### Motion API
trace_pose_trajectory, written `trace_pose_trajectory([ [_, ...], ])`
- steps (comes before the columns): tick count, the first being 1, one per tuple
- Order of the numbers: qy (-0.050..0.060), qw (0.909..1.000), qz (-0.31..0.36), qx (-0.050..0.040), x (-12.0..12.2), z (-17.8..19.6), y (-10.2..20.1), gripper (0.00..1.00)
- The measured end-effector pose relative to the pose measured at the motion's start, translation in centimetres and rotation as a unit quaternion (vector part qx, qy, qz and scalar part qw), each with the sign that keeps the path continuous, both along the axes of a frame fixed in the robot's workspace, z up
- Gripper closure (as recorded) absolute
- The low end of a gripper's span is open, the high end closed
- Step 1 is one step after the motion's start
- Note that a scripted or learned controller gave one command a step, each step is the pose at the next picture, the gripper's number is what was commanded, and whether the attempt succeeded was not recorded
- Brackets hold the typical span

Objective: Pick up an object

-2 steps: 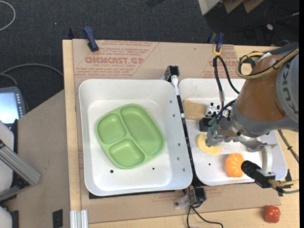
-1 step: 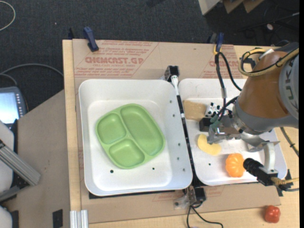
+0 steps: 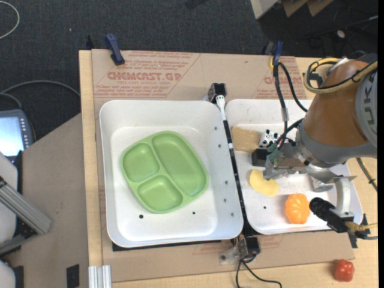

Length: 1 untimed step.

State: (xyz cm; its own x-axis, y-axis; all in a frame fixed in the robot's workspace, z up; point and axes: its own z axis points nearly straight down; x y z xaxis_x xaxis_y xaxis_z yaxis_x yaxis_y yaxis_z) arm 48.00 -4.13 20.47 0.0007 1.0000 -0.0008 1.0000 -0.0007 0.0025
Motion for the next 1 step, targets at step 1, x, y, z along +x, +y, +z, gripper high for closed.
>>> trace_pose_trajectory([
  [1,-0.001,1.0,0.0,-0.0004,0.05,0.99,0.0,1.0],
])
